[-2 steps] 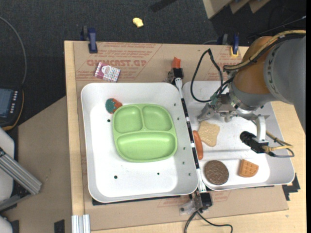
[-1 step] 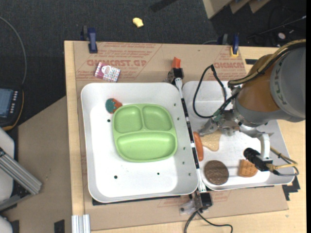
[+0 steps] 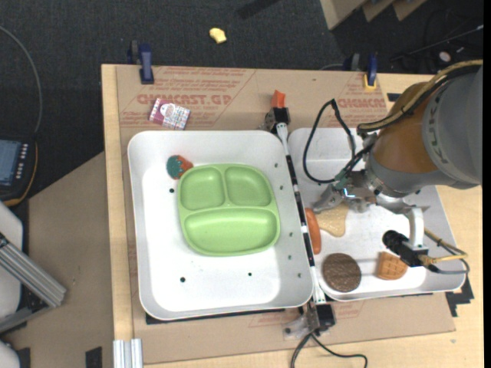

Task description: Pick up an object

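Thing to pick: the pale flat piece [image 3: 334, 222] in the right bin [image 3: 326, 141], just under my hand. I think it is my target because it is the closest.
Where it is: middle right of the frame, lying flat on the white floor, near the wall between the two bins.
My hand: my gripper [image 3: 349, 194] is low over the bin, just above and beside the pale piece. Wires and my own arm [image 3: 430, 136] hide the tips, so I cannot tell how my hand is set.
Holding anything: I see nothing in it.
How to do it well: come straight down over the middle of the pale piece, go low enough to touch the floor softly, then squeeze and lift slowly.
Watch out: the carrot [image 3: 312, 231] lies right beside the pale piece, along the wall. I must not bump it or grab both.
Other things nearby: a brown cookie [image 3: 341, 272] and a waffle [image 3: 390, 266] sit lower right, well clear.
Left bin [image 3: 153, 228]: it has a green tray [image 3: 227, 209] and a small ball [image 3: 179, 166].
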You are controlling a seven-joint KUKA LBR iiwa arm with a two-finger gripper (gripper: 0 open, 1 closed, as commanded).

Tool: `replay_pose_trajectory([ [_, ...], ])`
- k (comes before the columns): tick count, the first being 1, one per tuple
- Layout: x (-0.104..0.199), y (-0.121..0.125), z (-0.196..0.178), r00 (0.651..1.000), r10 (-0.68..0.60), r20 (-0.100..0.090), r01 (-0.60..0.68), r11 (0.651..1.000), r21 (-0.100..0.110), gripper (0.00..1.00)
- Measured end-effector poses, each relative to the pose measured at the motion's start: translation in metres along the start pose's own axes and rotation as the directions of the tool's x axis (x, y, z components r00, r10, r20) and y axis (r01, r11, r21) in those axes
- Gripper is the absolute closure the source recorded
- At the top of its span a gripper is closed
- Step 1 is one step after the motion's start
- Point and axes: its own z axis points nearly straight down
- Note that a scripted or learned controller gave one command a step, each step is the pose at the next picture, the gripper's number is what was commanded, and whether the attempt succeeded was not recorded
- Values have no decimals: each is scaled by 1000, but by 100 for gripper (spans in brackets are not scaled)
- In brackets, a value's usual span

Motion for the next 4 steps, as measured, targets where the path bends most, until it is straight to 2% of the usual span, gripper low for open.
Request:
replay_pose_trajectory([
  [1, 0, 2, -12, 1000, 1, 0, -1, 1000, -7, 100],
  [2, 0, 2, -11, 1000, 1, 0, -1, 1000, -5, 0],
  [3, -3, -9, 0, 1000, 1, -2, -1, 1000, -3, 0],
  [4, -18, 16, 0, 1000, -2, -1, 2, 1000, -1, 0],
])
